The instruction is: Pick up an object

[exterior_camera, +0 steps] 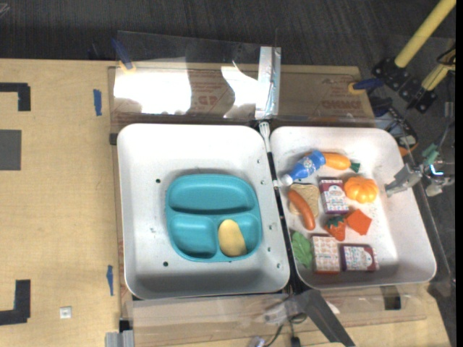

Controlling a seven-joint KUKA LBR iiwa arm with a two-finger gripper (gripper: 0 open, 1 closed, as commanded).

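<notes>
From my remote seat I see the two bins side by side on the bench. The left bin holds a teal divided tray, and a yellow potato-like toy lies in the lower right compartment of that tray. The right bin holds a crowd of toy food, and I judge that the object to pick should come from there.

At the top of that crowd lies a blue and white bottle, just beside an orange carrot. Below them are an orange pumpkin, a small carton and a sausage, all close together and some touching. Lower down sit a red piece, a green leafy toy and two more small boxes.

The gripper is at the right rim of the right bin, near the pumpkin but apart from it. It is small and partly blurred, so I cannot tell how its jaws stand, and I see nothing between them.

I think the step in hand is the approach, with no grasp made yet. The next move calls for choosing one item with free space around it, perhaps the pumpkin, then coming down centred on it, because the neighbours are so tight that a finger could land on the carton instead.
</notes>
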